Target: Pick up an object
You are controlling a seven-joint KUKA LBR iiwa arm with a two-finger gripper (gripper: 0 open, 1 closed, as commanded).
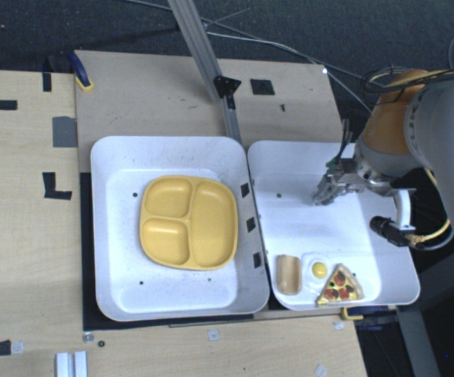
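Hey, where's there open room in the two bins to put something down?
Right bin: bare floor between the gripper and the toy row below. Crowded there: brown piece, fried egg, pizza slice. Left bin: yellow divided plate fills the middle; margins free.

A pale wooden bench (31, 234) filled the left and lower parts of the frame, its surface marked with several dark tape pieces (53, 185) along the left side. Beyond its top edge lay a dark grey floor (305, 10), crossed by thin cables (290, 49) running toward the upper right. A grey metal post (195, 34) slanted down from the top centre to the middle of the bench. A small blue and yellow clamp (81, 71) sat at the bench's upper left corner. Light was even and flat.
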